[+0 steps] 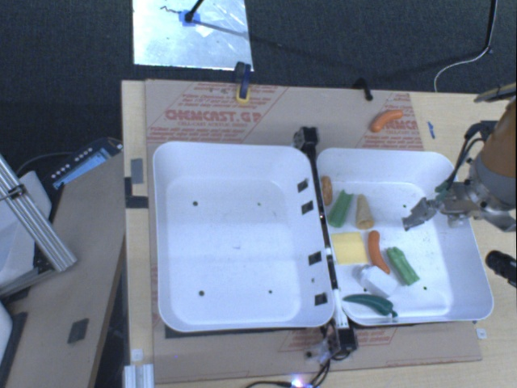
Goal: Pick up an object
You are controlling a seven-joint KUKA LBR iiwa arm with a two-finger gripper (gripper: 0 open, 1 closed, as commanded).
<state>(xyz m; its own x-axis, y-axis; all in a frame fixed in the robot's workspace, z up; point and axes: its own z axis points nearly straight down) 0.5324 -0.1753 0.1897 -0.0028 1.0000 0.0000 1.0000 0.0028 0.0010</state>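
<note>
Hovering over the right bin (pixel 452 168), my gripper (pixel 420 215) — whether open or closed I cannot tell — orange sausage (pixel 374 250) and green block (pixel 402 266) lying just below-left, apart from it.

Bench: pale wooden bench top (pixel 133 136), covered by a flat brown cardboard sheet with red printed lettering (pixel 210 113).
On the cardboard: two shallow white plastic bins, side by side and touching; left bin (pixel 234 241), right bin (pixel 404 166).
Also on the cardboard, behind the right bin: one small orange sausage-shaped toy (pixel 386 120).
At the cardboard's far edge: a blue and yellow clamp (pixel 241 82).
</note>
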